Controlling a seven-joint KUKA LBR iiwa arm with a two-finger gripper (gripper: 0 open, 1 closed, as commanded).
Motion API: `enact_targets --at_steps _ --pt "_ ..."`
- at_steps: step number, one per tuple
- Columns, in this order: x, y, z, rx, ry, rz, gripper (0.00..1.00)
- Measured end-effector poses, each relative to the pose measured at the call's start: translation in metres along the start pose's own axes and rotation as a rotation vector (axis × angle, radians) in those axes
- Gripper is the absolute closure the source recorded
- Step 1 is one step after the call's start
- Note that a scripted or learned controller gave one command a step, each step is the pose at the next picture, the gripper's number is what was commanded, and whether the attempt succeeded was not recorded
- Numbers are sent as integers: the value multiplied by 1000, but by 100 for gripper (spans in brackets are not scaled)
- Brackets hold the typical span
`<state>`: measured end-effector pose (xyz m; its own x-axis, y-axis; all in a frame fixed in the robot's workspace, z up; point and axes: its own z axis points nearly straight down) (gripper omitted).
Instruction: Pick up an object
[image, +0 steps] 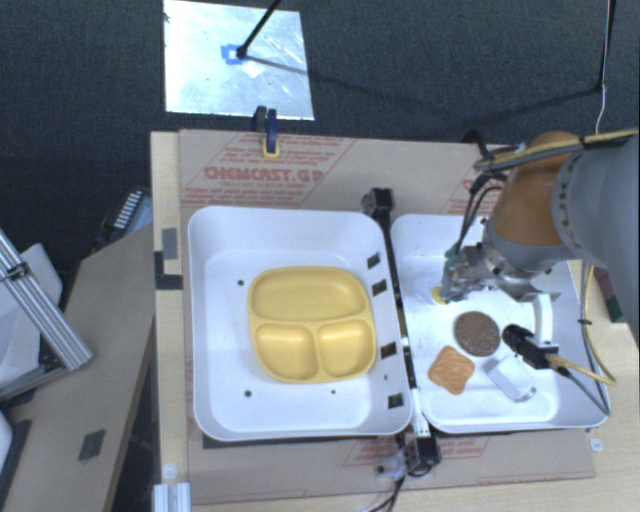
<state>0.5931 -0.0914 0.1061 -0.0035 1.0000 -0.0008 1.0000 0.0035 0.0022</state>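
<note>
Brown disc (477, 333) lies in the right bin (420, 300), lower right of the frame, with an orange wafer (451, 370) just below-left and a white block (510, 381) nearby. Gripper (452, 283) sits above-left of the disc — finger state cannot be told. Risk, likely: closing off-target, or nudging neighbours — they crowd close.

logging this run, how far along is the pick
Done: the hand is down in the right bin, near its left wall. In hand: no object visibly held. Left: the grasp and lift. The brown disc, orange waffle piece and clear packet lie on the bin floor.
</note>
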Motion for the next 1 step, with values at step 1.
enact_targets --at_steps 1 --pt "-2 2 -64 -4 0 0 100"
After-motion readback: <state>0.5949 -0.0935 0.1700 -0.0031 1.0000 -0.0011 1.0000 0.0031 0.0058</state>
